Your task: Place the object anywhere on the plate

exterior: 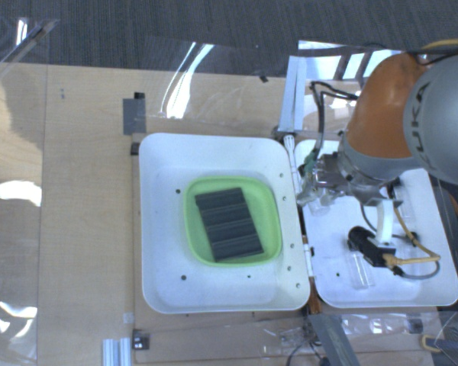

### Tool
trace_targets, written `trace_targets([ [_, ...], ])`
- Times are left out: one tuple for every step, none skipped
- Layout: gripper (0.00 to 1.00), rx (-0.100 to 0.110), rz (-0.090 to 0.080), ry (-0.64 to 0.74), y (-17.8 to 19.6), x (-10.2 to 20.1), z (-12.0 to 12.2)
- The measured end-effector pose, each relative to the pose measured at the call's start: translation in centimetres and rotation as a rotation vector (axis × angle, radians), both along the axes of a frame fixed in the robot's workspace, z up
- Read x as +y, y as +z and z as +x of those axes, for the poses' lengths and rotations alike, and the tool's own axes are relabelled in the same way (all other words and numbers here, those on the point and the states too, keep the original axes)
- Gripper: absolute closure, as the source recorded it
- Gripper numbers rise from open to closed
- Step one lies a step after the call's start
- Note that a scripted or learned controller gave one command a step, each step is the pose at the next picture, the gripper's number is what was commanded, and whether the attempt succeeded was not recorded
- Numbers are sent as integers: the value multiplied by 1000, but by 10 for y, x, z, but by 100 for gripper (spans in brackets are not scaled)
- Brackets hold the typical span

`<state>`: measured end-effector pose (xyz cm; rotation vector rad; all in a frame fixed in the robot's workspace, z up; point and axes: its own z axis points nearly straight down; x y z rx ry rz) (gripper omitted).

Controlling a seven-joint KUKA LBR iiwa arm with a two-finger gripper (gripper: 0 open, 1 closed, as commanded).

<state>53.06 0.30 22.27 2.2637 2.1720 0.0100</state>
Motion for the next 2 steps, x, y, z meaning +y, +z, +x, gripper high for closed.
trace_targets([
  [100,2,-1,99,-23,77,21],
  [0,2,-1,99,-23,77,22],
])
